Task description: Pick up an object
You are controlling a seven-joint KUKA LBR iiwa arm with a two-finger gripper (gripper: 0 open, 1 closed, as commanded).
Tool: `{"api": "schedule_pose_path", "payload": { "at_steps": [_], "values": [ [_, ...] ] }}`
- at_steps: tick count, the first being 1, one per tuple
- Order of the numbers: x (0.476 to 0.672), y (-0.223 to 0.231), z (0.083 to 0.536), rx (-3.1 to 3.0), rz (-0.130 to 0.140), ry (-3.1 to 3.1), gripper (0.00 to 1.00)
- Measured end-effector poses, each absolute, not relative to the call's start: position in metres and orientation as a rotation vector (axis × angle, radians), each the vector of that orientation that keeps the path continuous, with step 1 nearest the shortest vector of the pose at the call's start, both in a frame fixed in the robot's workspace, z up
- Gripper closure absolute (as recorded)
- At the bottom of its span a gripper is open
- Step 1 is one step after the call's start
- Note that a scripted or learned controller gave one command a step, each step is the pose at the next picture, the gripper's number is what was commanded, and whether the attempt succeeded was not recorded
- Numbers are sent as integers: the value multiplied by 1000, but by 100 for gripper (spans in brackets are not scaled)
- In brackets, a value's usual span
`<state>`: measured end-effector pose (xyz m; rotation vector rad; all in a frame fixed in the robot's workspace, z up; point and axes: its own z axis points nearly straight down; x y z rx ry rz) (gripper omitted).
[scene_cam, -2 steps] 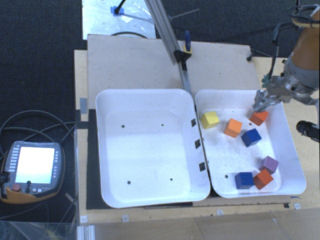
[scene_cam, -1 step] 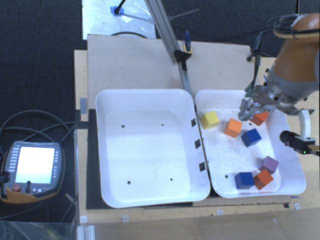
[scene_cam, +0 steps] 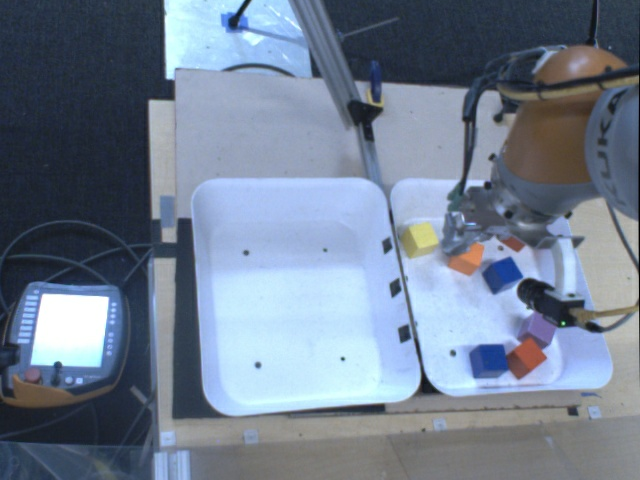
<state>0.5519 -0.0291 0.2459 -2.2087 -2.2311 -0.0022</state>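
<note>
While I watch the two-finger gripper (scene_cam: 462,230) low over the right white bin's (scene_cam: 440,368) far edge beside the orange block (scene_cam: 466,259), I judge approach; fingers unreadable; next: descend, close.

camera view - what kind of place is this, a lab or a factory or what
Probably a robotics lab set up for grasping trials. A robot arm reaches over two white bins, the right one holding small coloured blocks, and a teach pendant with cables lies on the dark carpet beside the bench.
</note>
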Motion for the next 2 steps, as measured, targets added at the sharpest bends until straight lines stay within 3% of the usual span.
{"api": "schedule_pose_path", "payload": {
  "at_steps": [1,2],
  "values": [
    [547,27,250,-2207,-5,-2234,100],
    [526,82,234,-2206,-2,-2232,100]
  ]
}}
